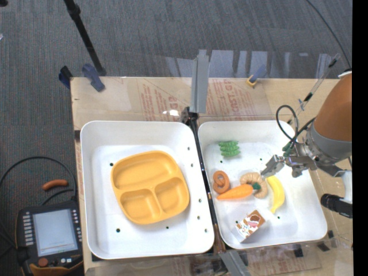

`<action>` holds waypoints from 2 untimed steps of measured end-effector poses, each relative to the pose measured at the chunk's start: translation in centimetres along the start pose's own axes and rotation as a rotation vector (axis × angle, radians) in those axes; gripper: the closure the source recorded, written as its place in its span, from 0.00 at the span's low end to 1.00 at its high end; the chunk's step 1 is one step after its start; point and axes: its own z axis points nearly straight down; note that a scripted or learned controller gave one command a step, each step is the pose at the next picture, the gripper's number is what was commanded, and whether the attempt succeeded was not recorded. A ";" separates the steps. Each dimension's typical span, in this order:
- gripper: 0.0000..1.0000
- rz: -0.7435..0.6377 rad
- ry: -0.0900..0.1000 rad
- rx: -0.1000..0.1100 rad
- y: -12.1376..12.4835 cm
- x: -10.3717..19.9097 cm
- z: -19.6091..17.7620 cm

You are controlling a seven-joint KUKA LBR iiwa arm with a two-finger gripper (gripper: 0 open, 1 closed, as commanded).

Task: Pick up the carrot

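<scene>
Left bin (92, 154): yellow tray (150, 186), irrelevant. Right bin (313, 211): carrot (236, 193) near centre, long axis roughly left-right, green top at right end, touching donut (221, 181) and shrimp (256, 183). Banana (276, 193) just right. Claw (275, 167) up-right of carrot, hovering (jaw opening: cannot tell), nothing seen held. Next move likely down-left.

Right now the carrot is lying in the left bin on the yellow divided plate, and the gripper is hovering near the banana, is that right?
Not quite. The camera view shows the carrot in the right bin, beside the banana. The yellow divided plate sits in the left bin. The gripper does hover near the banana.
</scene>
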 end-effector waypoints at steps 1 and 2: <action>0.00 -0.235 -0.004 -0.028 1.4 3.4 8.9; 1.00 -0.232 -0.003 -0.032 1.5 3.4 7.7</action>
